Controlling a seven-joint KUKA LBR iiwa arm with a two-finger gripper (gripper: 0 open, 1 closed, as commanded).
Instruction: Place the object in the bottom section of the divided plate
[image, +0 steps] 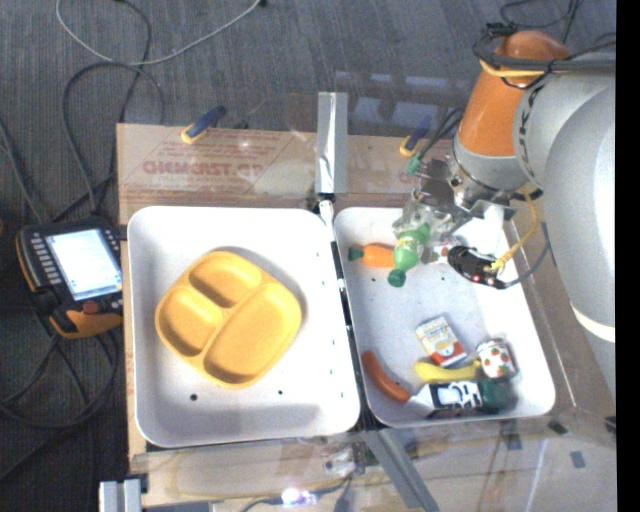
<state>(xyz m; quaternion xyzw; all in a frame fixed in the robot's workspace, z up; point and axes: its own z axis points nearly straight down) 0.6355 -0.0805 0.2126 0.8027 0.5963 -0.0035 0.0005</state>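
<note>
A yellow divided plate (230, 317) lies in the left white bin (150, 400); its large bottom section (250, 335) holds nothing. Over the upper part of the right bin (530, 390), my gripper (418, 238) is shut on the upper end of a green toy (404, 258). The toy hangs down and to the left from the fingertips. An orange carrot (377, 256) lies just left of it on the bin floor.
Low in the right bin lie a small white and red box (441, 340), a red sausage (385, 377), a yellow banana (446, 371), a spotted can (495, 358) and a dark packet (470, 396). A black cable (478, 266) trails right of the gripper. A metal divider (345, 300) separates the bins.
</note>
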